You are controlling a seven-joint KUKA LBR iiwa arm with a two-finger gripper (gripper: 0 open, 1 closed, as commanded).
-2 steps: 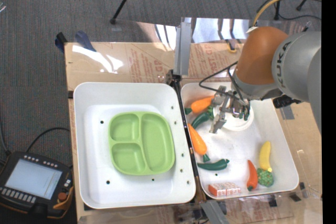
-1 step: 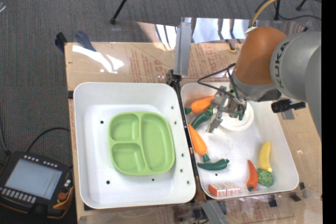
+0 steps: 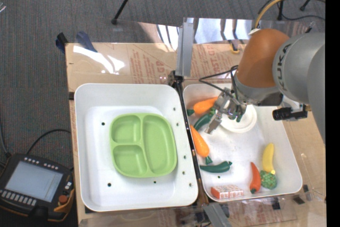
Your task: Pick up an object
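Note:
My gripper (image 3: pixel 226 113) hangs over the far left part of the right bin (image 3: pixel 295 166), its fingers open with nothing visible between them. One fingertip (image 3: pixel 214 125) points down beside a dark green vegetable (image 3: pixel 203 121). Just left of the gripper lies an orange carrot (image 3: pixel 204 106). A small white dish (image 3: pixel 241 123) sits directly to its right. Nearer the front lie a second orange carrot (image 3: pixel 200 142), a green chili (image 3: pixel 217 167), a red chili (image 3: pixel 255 178), a yellow banana (image 3: pixel 268 157), a green broccoli (image 3: pixel 270 181) and a red-and-white box (image 3: pixel 227 191).
The left bin (image 3: pixel 85 98) holds a light green divided plate (image 3: pixel 143 144). An upright metal post (image 3: pixel 184 50) stands behind the seam between the bins. A teach pendant (image 3: pixel 34 183) lies on the floor at the lower left.

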